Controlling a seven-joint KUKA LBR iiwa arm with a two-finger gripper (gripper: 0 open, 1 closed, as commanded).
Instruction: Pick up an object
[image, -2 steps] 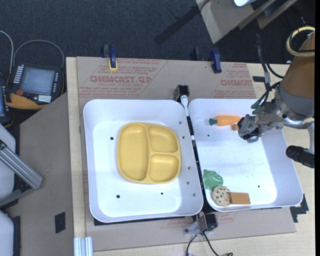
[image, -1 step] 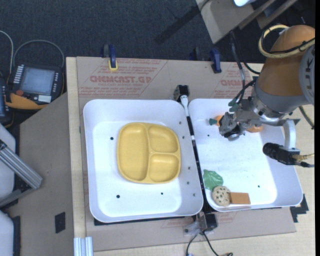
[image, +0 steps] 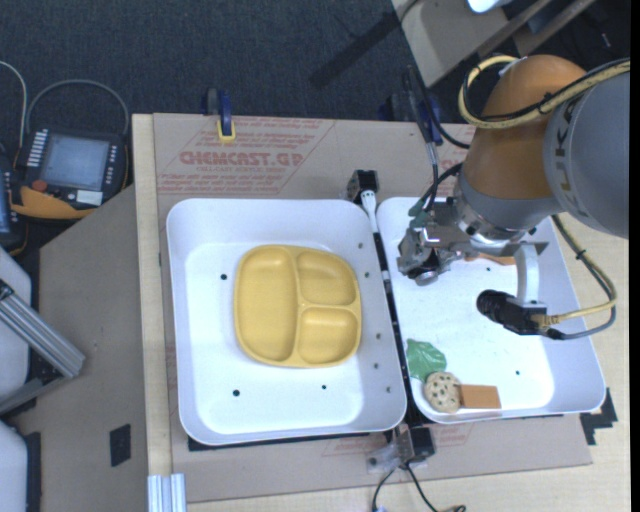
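Two shallow white bins sit side by side on a brown board. The left bin (image: 190, 300) holds a yellow divided plate (image: 297, 304), lying flat near the middle with its three compartments facing up. The right bin (image: 575, 375) carries the small things, all gathered at its near left corner: a green leafy piece (image: 424, 356) against the left wall, a round speckled cookie (image: 441, 391) just nearer than that, and a flat orange-brown block (image: 480, 397) touching the cookie's right side.

The grey arm (image: 590, 140) with its orange band comes in from the right and bends down over the far part of the right bin. Its gripper (image: 421, 262) hangs low by the bin's far left corner, close to the wall shared with the other bin and well apart from the three small things. From here its dark metal parts blur together, so I cannot tell how the gripper is set, and I see nothing caught in it. A black cylindrical fitting (image: 506, 310) on a cable hangs over the middle of the right bin.

A handheld control pendant (image: 70, 165) with a screen lies on the dark floor at the far left.
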